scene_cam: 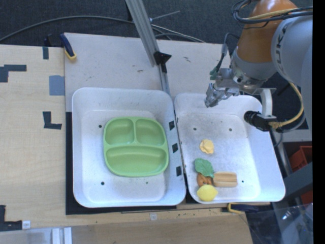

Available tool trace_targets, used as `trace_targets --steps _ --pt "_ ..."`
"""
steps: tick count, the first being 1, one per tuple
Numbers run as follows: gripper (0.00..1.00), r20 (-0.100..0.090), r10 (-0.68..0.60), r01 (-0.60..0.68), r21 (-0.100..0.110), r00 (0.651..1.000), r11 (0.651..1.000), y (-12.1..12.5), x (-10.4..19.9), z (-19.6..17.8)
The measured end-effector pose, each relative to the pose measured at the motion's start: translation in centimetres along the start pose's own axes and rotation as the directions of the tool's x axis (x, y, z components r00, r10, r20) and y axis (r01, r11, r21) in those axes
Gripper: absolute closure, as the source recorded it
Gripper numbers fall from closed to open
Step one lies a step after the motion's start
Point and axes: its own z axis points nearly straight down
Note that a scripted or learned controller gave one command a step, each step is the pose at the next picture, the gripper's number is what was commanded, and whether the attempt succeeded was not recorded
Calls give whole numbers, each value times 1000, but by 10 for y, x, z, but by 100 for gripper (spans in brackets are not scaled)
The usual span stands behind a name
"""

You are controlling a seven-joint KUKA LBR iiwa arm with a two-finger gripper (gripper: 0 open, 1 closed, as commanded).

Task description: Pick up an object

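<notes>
**Poised over the far edge of the right bin, nothing in my grip**

On the far left, the bench (30, 151) carried dark tape marks on pale wood, which I took for position markers. A blue and yellow clamp (67, 47) sat at the far corner of the white board, probably pinning it down.

The left bin (84, 136) held a green divided plate (135, 146), lying flat near its middle with its three compartments bare. It looked like a target for sorting, not an easy thing to pinch.

A slanted metal rail (143, 27) ran from the far side down towards the seam between the bins.

The right bin (264, 161) held my likely targets, bunched at its near side: a pale yellow piece (206, 146) lying apart, then a green leaf (204, 165) touching an orange bit (203, 179), a tan roll (225, 179) just beside them, and a yellow lemon (206, 192) nearest the rim. The lone yellow piece seemed the cleanest pick, having free space around it.

My gripper (210, 101) hung over the bin's far-left corner, well apart from the food. I could not tell whether my fingers were spread or together; nothing showed between them.

On my grey forearm, part of the letters "KU" could be read.
</notes>
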Motion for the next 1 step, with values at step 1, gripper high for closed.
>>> trace_targets --steps 1 --pt "100 1 1 -1 2 1000 1000 -13 46 10"
